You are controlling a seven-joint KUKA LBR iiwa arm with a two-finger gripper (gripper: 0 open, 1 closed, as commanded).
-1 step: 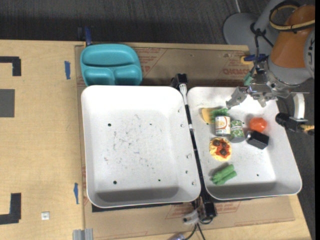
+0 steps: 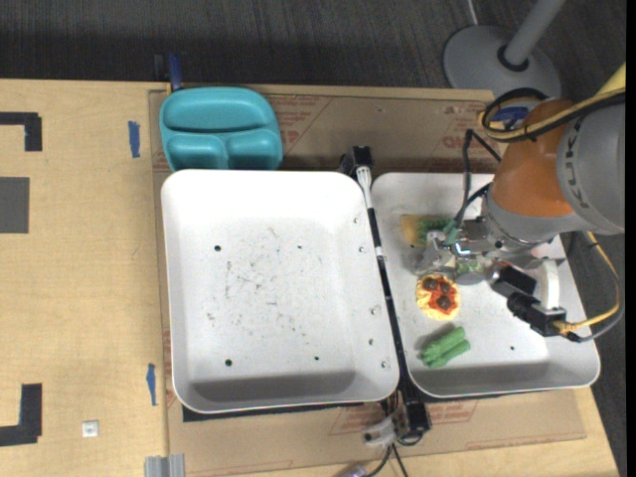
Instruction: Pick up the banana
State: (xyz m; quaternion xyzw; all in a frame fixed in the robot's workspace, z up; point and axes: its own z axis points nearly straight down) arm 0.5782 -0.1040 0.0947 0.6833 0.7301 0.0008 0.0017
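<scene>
Gripper [image 2: 444,249], finger state unclear, above pale curved banana [image 2: 411,229] in glossy right bin [image 2: 556,366].

A single fixed camera looks down on the bench [image 2: 79,266] from above at a slight slant, far enough back to take in both white bins: the left bin [image 2: 273,286] near centre, the right bin [image 2: 517,366] toward the right edge, where the arm [image 2: 556,177] enters.
</scene>
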